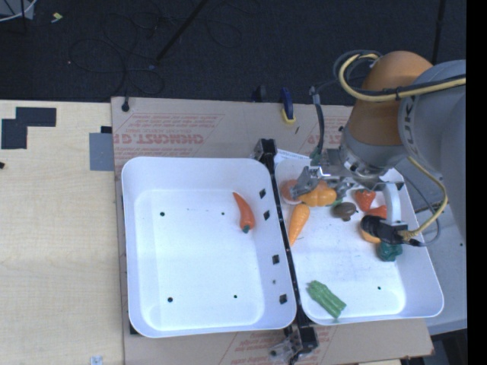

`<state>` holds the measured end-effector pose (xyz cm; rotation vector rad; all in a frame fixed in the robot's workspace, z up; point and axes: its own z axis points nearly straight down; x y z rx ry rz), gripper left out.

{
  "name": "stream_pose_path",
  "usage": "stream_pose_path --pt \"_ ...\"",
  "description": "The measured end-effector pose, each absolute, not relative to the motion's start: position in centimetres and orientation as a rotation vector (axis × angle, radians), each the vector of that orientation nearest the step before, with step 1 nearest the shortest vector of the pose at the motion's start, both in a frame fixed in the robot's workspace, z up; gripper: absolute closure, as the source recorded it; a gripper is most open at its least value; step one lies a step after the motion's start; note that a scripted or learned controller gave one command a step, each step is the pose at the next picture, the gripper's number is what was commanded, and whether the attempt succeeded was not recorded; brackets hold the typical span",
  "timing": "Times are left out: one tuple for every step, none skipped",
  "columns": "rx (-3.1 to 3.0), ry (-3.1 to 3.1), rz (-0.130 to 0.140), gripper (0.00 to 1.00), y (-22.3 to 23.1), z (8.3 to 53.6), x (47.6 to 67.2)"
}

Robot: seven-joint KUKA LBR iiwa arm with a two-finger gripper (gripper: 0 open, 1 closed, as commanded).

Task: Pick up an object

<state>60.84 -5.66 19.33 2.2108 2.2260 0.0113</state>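
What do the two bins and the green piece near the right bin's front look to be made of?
The bins look like smooth, slightly glossy white plastic: moulded rounded rims, soft sheen. The green piece seems matte moulded plastic, probably toy food, going by its flat uniform colour; rubber or foam can't be ruled out.

A pale wooden surface (53, 234) filled the left of the camera view, with dark grey and black patches near its far left edge. On it lay a flat brown cardboard sheet (190, 128) printed with red lettering. 2 shallow white bins sat side by side on the cardboard, touching along their inner rims: the left bin (141, 280) and the right bin (415, 299). A blue clamp (288, 105) stood at the cardboard's far edge.
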Motion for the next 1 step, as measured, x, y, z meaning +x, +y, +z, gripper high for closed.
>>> stream_pose_path --pt "2.215 2.229 0.004 1.00 -0.06 21.48 63.70"
